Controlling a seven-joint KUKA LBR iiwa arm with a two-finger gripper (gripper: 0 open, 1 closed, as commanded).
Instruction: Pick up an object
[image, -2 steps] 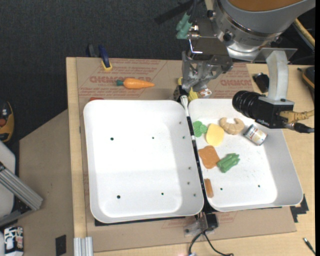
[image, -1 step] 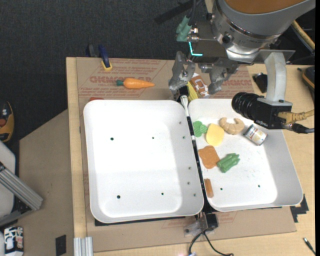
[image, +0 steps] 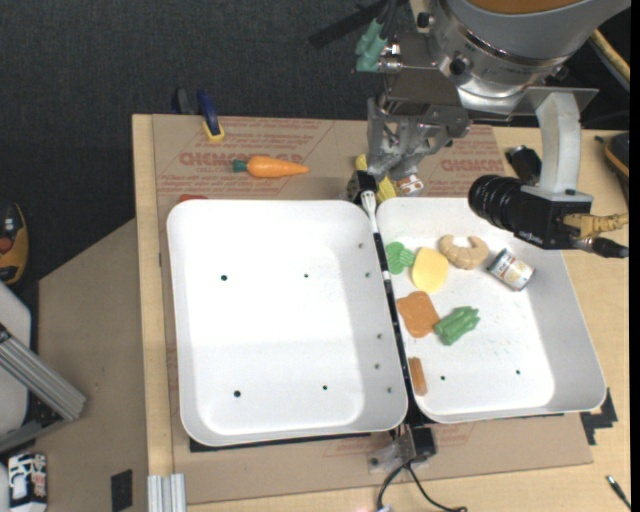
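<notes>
Toys sit clustered in the right bin (image: 560, 330), below the gripper (image: 392, 165), which hangs over the far rim where the two bins meet; whether it is open or shut I cannot tell, and nothing visible is in it. Nearest below it lie a green piece (image: 399, 257) and a yellow piece (image: 431, 270), likely the easiest picks. Further off, an orange block (image: 419, 313) runs lengthwise toward the near edge. A carrot (image: 270, 168) rests outside, off to the gripper's side, tip pointing toward it.
</notes>
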